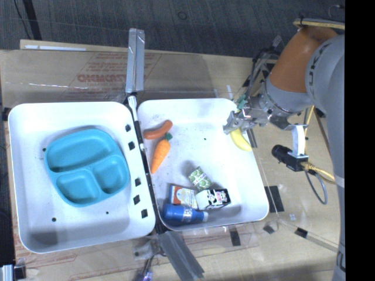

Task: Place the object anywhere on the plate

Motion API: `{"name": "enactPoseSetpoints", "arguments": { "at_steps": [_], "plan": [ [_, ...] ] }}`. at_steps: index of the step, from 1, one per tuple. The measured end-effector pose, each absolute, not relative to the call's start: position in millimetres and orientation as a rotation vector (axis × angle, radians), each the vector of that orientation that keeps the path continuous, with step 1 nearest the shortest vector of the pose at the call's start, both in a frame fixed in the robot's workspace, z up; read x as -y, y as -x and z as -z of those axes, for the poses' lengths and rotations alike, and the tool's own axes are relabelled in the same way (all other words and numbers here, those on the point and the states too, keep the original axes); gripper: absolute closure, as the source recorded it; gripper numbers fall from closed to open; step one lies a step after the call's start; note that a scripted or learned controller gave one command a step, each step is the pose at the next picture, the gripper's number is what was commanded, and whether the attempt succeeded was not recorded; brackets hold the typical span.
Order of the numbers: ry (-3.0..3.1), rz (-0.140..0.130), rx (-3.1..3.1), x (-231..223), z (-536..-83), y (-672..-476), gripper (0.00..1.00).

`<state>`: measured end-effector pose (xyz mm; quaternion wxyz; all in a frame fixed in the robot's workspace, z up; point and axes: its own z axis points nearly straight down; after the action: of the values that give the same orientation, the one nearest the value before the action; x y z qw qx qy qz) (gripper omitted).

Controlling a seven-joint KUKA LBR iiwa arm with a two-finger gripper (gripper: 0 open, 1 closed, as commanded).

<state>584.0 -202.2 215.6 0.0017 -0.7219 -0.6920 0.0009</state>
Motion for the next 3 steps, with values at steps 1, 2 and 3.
{"name": "enactPoseSetpoints", "arguments": {
  "at_steps": [1,2,3],
  "plan": [
    [2.006,-0.003,2.413,101.3,-228.9,-564.9,1.0],
    [1.945,-0.003,2.464,32.5,-227.9,-534.4,1.0],
    [2.27,-0.005,2.168,-56.3,-225.1,-563.5,1.0]
  ]
}}
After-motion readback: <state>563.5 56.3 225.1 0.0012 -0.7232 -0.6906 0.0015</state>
